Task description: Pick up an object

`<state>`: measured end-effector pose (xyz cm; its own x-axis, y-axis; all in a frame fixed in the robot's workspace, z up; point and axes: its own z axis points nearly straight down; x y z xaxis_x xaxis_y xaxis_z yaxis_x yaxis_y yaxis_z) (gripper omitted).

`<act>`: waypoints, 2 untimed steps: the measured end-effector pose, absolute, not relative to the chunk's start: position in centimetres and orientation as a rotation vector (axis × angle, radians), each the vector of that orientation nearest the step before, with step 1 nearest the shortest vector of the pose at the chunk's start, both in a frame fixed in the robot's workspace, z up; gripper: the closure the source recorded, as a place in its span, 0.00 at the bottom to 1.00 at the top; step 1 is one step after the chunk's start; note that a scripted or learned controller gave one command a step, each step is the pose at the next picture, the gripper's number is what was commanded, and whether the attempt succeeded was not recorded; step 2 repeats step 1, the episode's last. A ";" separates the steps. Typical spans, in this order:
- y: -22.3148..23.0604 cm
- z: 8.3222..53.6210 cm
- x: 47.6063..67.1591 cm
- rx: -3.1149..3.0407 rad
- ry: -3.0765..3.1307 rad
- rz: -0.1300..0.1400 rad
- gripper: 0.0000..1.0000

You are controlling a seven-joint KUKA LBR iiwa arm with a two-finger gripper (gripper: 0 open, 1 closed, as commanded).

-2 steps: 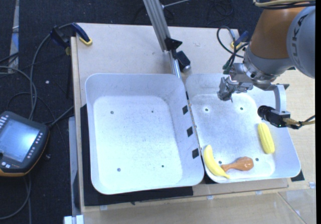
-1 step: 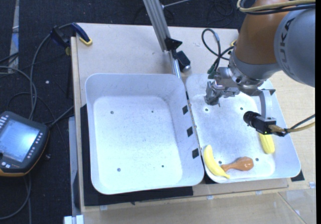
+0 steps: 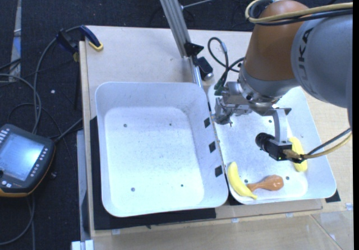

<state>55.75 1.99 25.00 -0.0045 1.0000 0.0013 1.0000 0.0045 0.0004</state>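
Observation:
In the right bin [image 3: 320,179] a yellow banana [image 3: 238,181] lies by the front left corner. A brown drumstick-shaped toy [image 3: 268,184] rests just to its right. Another yellow piece [image 3: 298,154] sits near the right wall, partly hidden behind a black bracket [image 3: 270,146] hanging off the arm. My gripper [image 3: 223,114] is over the left side of this bin, close to the divide between the bins and well behind the banana. Nothing shows under it.
The left bin [image 3: 147,148] stands beside the right one. A slanted aluminium post [image 3: 175,16] rises behind the bins, with cables near it. A blue and yellow clamp [image 3: 84,37] sits at the bench's back left corner. A control pendant [image 3: 21,157] lies off the bench.

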 end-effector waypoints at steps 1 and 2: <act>6.8 23.4 53.2 -2.216 -2.225 0.001 1.00; 6.8 23.4 53.2 -2.216 -2.225 0.001 1.00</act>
